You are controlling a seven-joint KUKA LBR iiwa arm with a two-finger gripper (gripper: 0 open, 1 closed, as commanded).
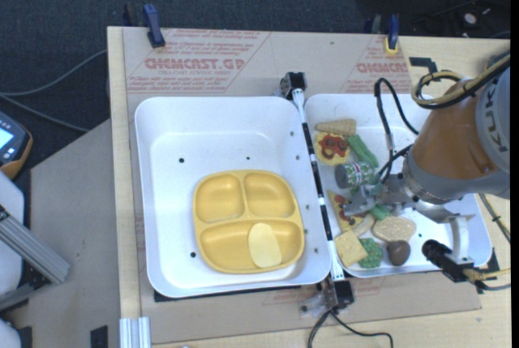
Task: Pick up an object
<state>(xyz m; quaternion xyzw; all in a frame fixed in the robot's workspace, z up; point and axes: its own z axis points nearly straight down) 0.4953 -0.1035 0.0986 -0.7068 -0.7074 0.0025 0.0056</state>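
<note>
gripper low among the play food in the right bin

while the grey arm with its orange band [451, 145] reaches in from the right, the two-finger gripper [362, 200] sits low inside the right-hand shallow white bin [478, 245], among a scatter of small play-food pieces. whether it is clenched or released cannot be told; its tip is lost in the clutter.

just up-left of the gripper lies a small green-and-white can [355, 173], close enough that it may be touching. above that sit a red-and-yellow pizza-like piece [332, 146] and a tan bread-like wedge [337, 126] with a green leafy strip [362, 150] beside them. below the gripper are a round tan cookie-like disc [394, 228], a pale yellow cheese-like square [349, 247], a green lump [371, 254] and a dark brown ball [398, 253].

well apart, the left-hand shallow white bin [162, 176] holds a yellow plastic divided tray [231, 212] with a pale yellow oval piece [263, 245] lying in its lower compartment.
</note>
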